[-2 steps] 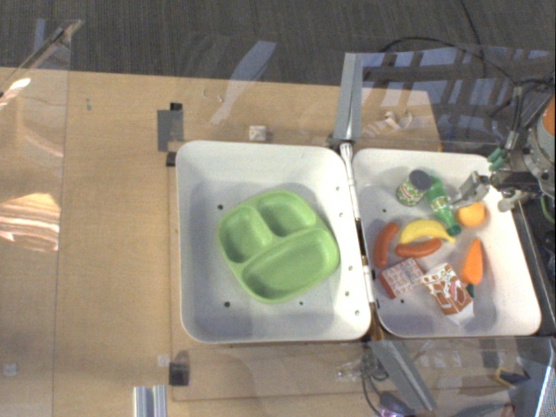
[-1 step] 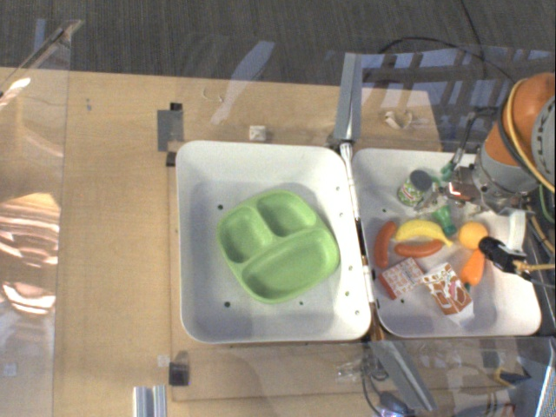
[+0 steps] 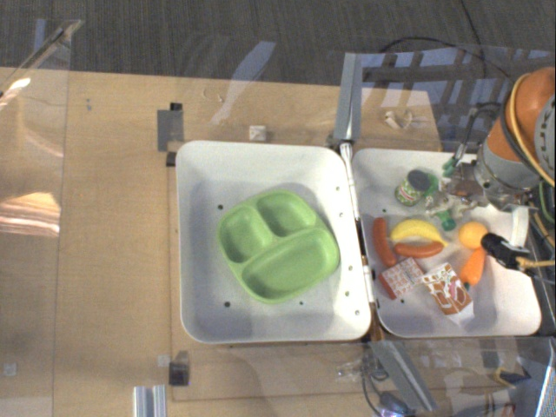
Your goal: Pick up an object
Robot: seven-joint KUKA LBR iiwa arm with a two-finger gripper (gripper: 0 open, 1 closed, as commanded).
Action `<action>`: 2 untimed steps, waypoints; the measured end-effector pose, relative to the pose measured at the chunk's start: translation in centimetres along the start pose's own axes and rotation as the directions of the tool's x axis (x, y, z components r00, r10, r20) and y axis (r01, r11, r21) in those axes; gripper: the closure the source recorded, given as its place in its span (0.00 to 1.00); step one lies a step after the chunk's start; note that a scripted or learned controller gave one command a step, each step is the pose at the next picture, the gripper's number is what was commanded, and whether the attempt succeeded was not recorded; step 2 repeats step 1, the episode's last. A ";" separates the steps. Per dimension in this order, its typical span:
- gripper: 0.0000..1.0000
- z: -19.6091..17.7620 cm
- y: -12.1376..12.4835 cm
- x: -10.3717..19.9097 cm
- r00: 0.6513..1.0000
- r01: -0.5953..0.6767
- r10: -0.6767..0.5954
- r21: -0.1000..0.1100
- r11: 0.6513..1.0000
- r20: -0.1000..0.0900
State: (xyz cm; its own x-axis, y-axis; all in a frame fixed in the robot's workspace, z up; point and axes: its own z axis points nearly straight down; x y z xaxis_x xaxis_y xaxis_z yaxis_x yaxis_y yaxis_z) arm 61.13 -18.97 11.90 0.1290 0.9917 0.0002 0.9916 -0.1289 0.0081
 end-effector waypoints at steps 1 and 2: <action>1.00 -10.5 2.1 3.0 0.999 -0.054 0.054 0.001 0.999 0.001; 1.00 -10.5 2.1 3.0 0.999 -0.054 0.054 0.001 0.999 0.001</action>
